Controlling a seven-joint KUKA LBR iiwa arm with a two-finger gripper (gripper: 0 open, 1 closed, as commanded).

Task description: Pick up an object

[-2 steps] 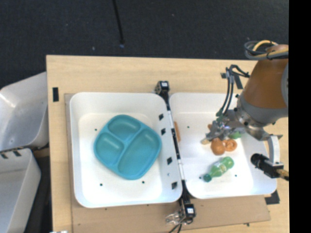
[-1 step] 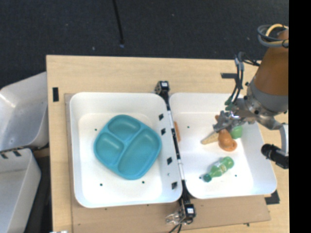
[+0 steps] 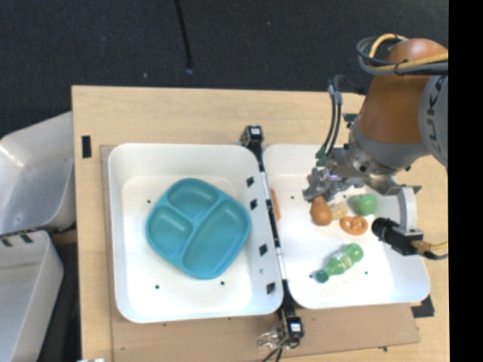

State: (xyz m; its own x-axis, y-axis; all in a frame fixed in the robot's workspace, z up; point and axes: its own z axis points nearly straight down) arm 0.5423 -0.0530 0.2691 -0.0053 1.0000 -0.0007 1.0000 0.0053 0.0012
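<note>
In the right bin (image 3: 400, 281) lie several small items. A brown egg-shaped piece (image 3: 321, 213) sits just below my gripper (image 3: 320, 188), which hangs low over the bin's upper middle. To the right of that piece are an orange ring-shaped piece (image 3: 353, 225) and a light green lump (image 3: 364, 203), partly under the wrist. A green bottle (image 3: 339, 263) lies on its side nearer the front. A thin orange stick (image 3: 275, 204) rests against the bin's left wall. The view does not show anything held.
The left bin (image 3: 121, 277) holds a blue divided plate (image 3: 198, 227). A black ridge with clips (image 3: 266, 225) runs between the bins. A black cylinder (image 3: 389, 232) on the wrist juts out over the right bin.
</note>
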